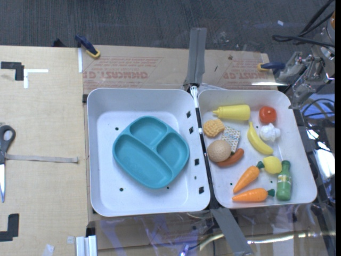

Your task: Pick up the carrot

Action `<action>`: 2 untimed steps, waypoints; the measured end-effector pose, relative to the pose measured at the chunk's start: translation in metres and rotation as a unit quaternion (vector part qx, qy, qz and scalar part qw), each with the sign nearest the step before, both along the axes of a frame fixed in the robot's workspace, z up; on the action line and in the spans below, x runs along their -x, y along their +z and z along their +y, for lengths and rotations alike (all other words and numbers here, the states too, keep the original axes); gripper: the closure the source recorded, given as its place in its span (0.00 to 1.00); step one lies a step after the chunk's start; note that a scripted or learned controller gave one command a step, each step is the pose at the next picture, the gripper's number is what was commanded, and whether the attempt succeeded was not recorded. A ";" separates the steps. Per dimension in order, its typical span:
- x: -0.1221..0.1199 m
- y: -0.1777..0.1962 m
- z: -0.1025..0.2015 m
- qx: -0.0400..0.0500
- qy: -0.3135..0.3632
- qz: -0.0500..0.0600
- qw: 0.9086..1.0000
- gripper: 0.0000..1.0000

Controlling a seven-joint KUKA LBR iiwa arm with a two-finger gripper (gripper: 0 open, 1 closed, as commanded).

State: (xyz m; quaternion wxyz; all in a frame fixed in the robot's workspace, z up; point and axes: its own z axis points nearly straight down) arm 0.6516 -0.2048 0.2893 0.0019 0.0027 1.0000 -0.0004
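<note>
Two carrots lie in the right bin's (297, 126) near-right corner. The upper carrot (246, 178) is tilted, its green top toward a lemon (272, 165). The lower carrot (250, 196) lies flat along the bin's near wall, its top just beside a green bottle (284, 181) that stands against the right wall. There is little open room round either carrot. The freest approach is from the bin's left-centre, where bare white floor shows below a sausage (230, 158) and a brown bun (219, 150).

Toward the bin's far wall are a yellow mustard bottle (233, 112), a tomato (267, 114), a banana (258, 139) and a waffle (213, 127).

The tool (306, 78) hangs outside the bin, beyond its far-right corner, amid cables. Whether it is released or clenched cannot be told at this res. It is well apart from both carrots.

Left of the right bin, touching it along a shared edge, is the left bin (101, 143) w/ a blue divided plate (152, 152). Further left is pale wood worktop (42, 121) w/ scissors (4, 143) at the frame's edge. Beyond the bins' far walls lies a cardboard sheet (138, 71), then dark floor (160, 9).
</note>
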 end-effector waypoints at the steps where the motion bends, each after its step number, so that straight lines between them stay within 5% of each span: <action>1: 0.048 -0.108 0.000 0.000 0.123 0.000 0.992 0.00; 2: 0.099 -0.196 0.038 0.000 0.047 0.000 0.999 0.00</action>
